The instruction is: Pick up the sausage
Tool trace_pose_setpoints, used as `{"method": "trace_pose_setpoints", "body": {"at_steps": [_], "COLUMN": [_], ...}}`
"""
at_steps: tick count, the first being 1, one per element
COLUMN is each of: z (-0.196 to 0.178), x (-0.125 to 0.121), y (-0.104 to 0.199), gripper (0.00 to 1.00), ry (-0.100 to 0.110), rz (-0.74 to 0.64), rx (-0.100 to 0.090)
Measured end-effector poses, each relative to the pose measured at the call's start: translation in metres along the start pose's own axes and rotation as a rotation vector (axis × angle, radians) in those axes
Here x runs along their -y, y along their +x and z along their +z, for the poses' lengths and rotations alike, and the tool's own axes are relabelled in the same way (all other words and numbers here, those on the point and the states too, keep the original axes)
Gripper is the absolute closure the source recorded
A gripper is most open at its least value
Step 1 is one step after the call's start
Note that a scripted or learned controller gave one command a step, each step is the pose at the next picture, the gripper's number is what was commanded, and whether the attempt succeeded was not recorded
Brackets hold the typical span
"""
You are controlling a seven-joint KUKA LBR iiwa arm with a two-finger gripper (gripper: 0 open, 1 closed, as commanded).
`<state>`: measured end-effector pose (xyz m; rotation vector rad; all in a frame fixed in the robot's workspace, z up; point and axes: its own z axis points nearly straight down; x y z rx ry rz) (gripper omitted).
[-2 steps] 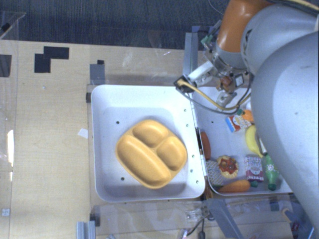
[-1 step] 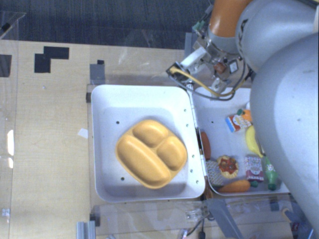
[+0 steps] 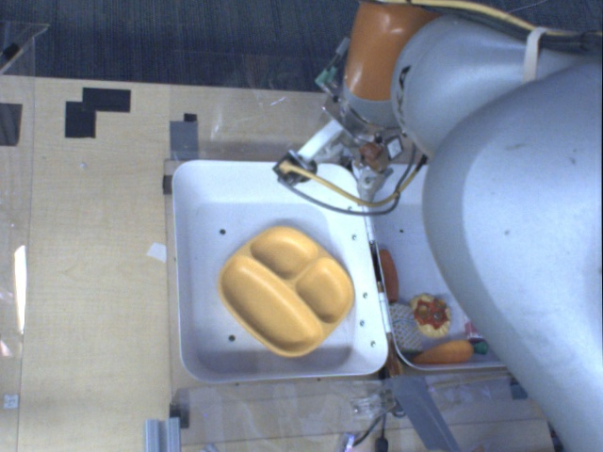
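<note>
Camera view: we find the gripper (image 3: 372, 158) above the far edge of the bins, near the divide between them; whether it is open or closed we cannot tell. The sausage (image 3: 388, 273) lies in the right bin (image 3: 407, 356), against its left wall, near a small pizza (image 3: 431, 314) and a carrot (image 3: 443, 351). A yellow divided tray (image 3: 285, 289) sits in the left bin (image 3: 188, 252). We judge the wall may block a clean grasp. The arm hides most of the right bin.
</note>
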<state>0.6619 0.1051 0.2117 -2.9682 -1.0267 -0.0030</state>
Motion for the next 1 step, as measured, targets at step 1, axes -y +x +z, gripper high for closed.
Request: {"method": "trace_pose_setpoints", "body": {"at_steps": [1], "z": [-0.0266], "x": [0.0476], "y": [0.0351], "gripper": [0.00], "ry": [-0.001], "rz": [-0.074], "rx": [-0.003]}}
